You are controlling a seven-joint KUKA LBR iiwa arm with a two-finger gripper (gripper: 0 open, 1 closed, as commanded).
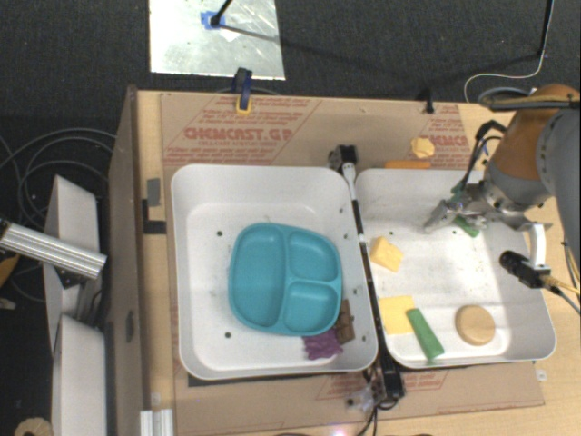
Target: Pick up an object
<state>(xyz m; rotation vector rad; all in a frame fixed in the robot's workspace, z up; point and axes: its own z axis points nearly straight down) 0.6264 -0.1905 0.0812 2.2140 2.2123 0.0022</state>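
My gripper (454,214) hangs low over the back of the right bin (536,334), below the arm's orange band (516,148). A small green piece (468,228) lies right under it, and I cannot tell whether it is held. A yellow cheese wedge (386,252) rests to the gripper's front left. Along the right bin's front lie a flat yellow square (396,312), a green stick (424,331) and a tan round piece (475,325).
The left bin (195,243) holds a teal divided plate (285,278), with a purple item (320,345) and a brown item (345,325) at its front right. An orange strip (407,163) sits on the right bin's back rim. A yellow lump (422,146) lies on the cardboard behind it.
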